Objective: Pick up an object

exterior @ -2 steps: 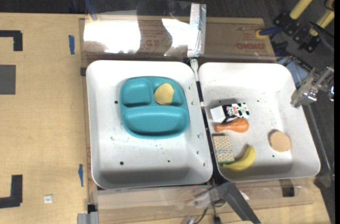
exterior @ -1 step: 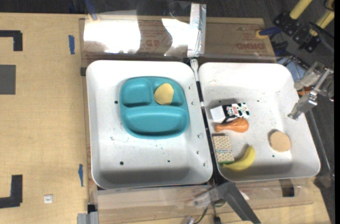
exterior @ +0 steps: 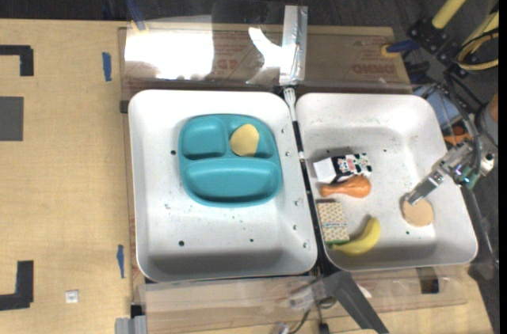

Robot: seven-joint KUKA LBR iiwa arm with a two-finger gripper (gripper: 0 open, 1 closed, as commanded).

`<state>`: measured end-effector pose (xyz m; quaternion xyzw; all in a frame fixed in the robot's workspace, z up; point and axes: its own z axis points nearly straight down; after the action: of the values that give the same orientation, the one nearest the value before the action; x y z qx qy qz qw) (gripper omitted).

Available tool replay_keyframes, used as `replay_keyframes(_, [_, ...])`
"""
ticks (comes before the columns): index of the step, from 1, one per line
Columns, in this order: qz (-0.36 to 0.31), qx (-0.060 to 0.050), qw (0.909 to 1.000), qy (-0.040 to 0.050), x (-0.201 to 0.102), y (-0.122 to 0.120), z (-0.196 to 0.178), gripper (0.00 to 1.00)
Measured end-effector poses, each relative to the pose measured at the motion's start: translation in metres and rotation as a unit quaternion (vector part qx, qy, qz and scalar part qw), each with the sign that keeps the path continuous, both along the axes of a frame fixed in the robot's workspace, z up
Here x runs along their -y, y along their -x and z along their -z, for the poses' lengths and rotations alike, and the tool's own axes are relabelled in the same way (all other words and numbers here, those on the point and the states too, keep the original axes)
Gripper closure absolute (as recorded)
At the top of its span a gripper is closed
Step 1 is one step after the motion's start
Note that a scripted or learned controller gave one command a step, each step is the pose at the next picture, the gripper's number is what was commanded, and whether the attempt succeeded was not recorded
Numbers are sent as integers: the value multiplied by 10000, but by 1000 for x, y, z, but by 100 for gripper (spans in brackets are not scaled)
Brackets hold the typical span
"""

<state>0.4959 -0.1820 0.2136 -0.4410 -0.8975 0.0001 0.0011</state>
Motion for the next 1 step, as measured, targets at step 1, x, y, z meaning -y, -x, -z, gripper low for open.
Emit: replay_keyframes(1, [582,7,9983,1,3,16,16,0])
